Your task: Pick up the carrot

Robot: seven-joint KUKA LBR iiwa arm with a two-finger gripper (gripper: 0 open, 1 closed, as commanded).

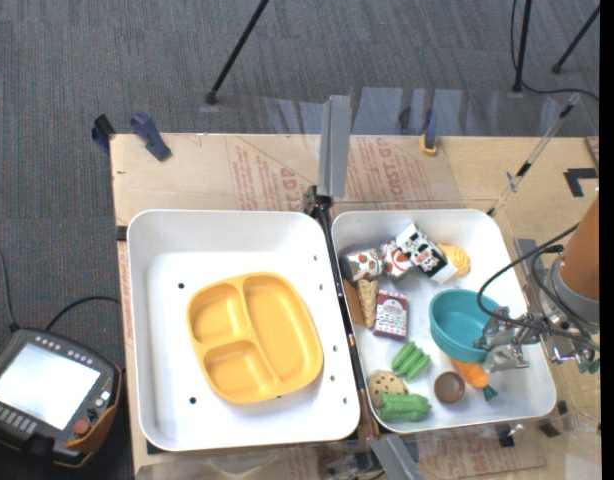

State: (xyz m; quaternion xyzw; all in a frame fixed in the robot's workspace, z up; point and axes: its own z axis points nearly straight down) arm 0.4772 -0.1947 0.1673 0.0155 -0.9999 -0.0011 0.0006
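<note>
The carrot [472, 374], orange with a small green tip, lies near the front right of the right bin [527, 393], just below the teal bowl [455, 323]. My gripper [505, 353] comes in from the right and hangs right beside and slightly above the carrot's right end, over the bowl's front right edge. The carrot rests on the bin floor. The metal gripper body hides part of what is below it.
The right bin also holds a brown round piece [449, 387], a cookie [386, 384], green vegetables [411, 360], a red box [391, 314], a cone [368, 298] and small cartons [422, 251]. A yellow divided plate [254, 336] sits in the left bin [157, 248].
</note>
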